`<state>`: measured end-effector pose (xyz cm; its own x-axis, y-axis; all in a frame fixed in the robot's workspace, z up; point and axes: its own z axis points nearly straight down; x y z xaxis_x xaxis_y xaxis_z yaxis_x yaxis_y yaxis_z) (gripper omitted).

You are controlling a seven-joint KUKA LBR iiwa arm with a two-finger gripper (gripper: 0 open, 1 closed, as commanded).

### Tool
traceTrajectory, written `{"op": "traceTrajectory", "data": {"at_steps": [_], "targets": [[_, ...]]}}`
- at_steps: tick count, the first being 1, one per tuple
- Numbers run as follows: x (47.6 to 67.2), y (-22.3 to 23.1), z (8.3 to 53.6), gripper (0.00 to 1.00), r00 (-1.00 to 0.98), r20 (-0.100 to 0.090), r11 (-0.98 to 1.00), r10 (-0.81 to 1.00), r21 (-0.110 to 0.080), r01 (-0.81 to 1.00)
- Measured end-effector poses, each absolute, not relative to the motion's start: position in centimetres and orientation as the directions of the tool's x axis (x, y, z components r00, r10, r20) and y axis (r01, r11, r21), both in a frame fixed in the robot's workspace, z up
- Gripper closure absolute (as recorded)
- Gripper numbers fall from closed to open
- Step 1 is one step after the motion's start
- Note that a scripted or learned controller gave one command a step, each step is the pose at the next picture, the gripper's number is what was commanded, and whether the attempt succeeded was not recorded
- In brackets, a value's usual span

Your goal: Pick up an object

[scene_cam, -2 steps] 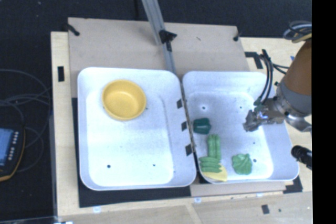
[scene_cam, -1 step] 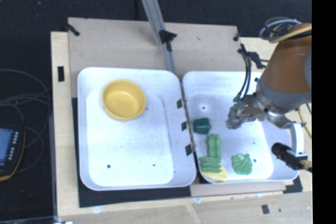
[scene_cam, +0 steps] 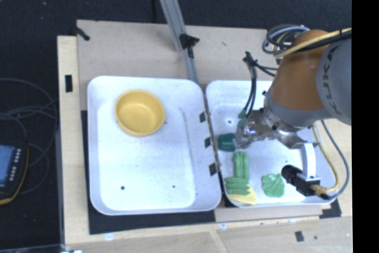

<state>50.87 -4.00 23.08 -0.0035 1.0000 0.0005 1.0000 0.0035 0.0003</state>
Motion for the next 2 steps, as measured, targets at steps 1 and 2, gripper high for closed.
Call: {"op": "traceTrajectory", "data": {"at_steps": [1,2], "targets": [[50.4,1.5,22.4,1.00,-0.004,0.000,0.004,1.000,0.000,1.000],[50.0,6.0,22.2,1.00,-0.003,0.001,0.003,1.000,0.000,1.000]]}}
